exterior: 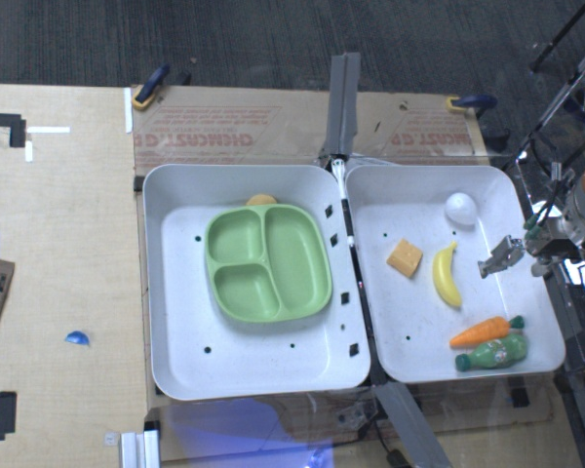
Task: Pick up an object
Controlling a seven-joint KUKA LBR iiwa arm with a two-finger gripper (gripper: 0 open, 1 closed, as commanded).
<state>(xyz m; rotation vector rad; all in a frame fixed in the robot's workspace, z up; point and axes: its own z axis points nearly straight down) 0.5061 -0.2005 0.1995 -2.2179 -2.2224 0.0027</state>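
We see the banana (447, 276) lying in the right bin (409, 354), its long axis running roughly from the bin's far edge toward its near edge, with the curve bowing toward the right wall. Beside it, toward the divider, sits a tan cube (405, 258); a white ball (459, 208) rests near the far right corner. Along the near right corner a carrot (486, 331) points its tip left, and a green bottle (491, 354) lies just beside it, parallel.

The gripper (500, 257) hangs over the right edge of this bin, close to the banana but not touching it; we cannot tell whether its fingers are apart or together.

The left bin (175, 359) holds a green divided plate (269, 262), with a yellow object (261, 200) peeking from behind its far rim.

Both bins sit on a light wooden bench (58, 252), with cardboard (234, 125) behind and dark carpet (224, 18) beyond.
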